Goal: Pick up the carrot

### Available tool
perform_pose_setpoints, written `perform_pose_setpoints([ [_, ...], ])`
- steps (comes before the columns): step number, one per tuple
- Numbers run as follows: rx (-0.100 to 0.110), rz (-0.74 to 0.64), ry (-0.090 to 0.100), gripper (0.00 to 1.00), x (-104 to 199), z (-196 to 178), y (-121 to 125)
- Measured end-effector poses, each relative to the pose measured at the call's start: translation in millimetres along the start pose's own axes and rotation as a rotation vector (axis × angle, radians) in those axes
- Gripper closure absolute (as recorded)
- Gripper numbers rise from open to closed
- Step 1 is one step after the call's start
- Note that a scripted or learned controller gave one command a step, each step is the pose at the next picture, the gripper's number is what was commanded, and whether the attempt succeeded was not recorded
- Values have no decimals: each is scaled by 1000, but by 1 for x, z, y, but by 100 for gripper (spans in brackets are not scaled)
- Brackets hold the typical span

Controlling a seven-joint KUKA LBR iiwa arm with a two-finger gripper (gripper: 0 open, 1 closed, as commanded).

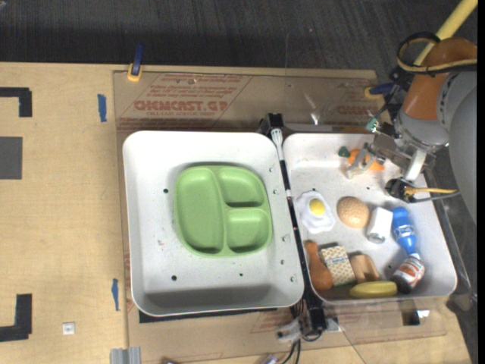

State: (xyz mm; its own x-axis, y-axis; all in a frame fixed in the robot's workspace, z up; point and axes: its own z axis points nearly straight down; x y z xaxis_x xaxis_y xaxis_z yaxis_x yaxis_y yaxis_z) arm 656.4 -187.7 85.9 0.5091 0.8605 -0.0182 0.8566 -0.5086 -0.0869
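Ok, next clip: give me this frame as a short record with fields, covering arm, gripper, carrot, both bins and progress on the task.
arm: grey with orange band, reaching in over the right bin's far corner
gripper: low over the carrot, finger state unclear
carrot: small orange piece with green top, at the far end of the right bin, lying on the bin floor
right bin: holds fried egg, bread roll, blue bottle, banana and other toy items
left bin: holds green divided plate
progress: no lift visible yet

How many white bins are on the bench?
2. The left bin holds a green divided plate; the right bin sits beside it, full of toy food.
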Motion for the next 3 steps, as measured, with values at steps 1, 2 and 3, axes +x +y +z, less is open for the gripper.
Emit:
perform_pose_setpoints([
  [1, 1, 89, -2, 0, 3, 0, -4],
  [2, -16, 90, 4, 100, 7, -13, -2],
  [3, -33, -143, 11, 100, -12, -3, 13],
])
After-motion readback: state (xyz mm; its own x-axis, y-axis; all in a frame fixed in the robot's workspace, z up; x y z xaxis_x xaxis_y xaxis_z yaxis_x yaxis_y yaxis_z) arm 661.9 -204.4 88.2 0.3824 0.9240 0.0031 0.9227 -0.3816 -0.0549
